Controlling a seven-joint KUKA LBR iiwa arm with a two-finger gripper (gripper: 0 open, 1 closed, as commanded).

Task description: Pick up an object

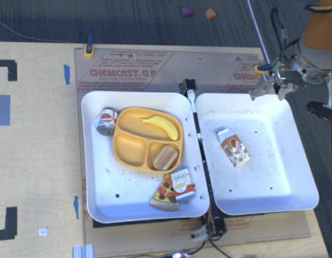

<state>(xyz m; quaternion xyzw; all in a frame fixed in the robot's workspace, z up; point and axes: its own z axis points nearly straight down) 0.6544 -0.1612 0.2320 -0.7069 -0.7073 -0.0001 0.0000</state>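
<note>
Looking down on the desk [31,160], I think the job has hardly begun, because nothing is picked up yet.

The desk is big and light brown, with blue tape bits on it. On it sit two white bins, side by side and touching in the middle. The left bin [96,198] holds most of the things. The right bin [273,181] holds just one.

The grey arm with the orange band [319,28] comes in from the right, at the top corner of the picture. Its claw [269,88] hangs near the far edge of the right bin. Nothing is in the claw. The two fingers look a little apart, so I think it is open.

In the left bin lies a yellow tray [131,149] with three parts. A banana [161,126] lies in the top part. A small brown roll [165,157] lies in the lower right part. The third part has nothing in it that I can see. A little can [106,121] lies tipped over, touching the tray's left side. Just below the tray are a pizza slice [163,195] and a small carton [181,180] on top of it.

In the right bin lies a small snack packet [233,148], flat and alone, well apart from the walls. It is the thing closest to the claw, so it may be the one to grab.

What is left: move over a thing, go down, close on it and lift.
</note>
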